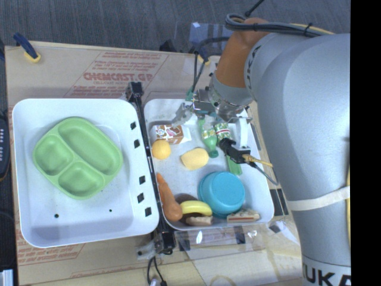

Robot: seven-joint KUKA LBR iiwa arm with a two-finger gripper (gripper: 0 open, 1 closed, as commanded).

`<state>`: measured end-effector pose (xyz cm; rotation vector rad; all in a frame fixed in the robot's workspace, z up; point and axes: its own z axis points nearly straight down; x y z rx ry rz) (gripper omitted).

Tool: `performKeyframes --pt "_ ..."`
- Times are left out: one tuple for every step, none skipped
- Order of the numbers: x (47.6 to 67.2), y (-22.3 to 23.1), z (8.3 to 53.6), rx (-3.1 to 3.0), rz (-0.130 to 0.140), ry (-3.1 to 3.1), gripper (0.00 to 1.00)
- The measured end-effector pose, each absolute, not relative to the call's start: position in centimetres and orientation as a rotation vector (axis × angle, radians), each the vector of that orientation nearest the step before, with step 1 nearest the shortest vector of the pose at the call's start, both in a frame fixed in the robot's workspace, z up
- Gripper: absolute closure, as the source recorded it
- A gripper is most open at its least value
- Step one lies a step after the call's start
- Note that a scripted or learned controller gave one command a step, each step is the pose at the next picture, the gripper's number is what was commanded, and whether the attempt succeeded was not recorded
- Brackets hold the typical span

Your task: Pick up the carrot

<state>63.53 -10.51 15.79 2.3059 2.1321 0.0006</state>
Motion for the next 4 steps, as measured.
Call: performKeyframes --pt "65.7 -13.3 15.9 2.192 -0.007 2.251 0.00" --pt "65.7 -18.3 18.3 1.820 -0.005 2.558 0.00" --pt "60.6 -14.7 12.8 1.557 -0.004 2.737 0.00" --pt "55.9 -10.6 9.0 1.571 -0.006 2.731 0.00"
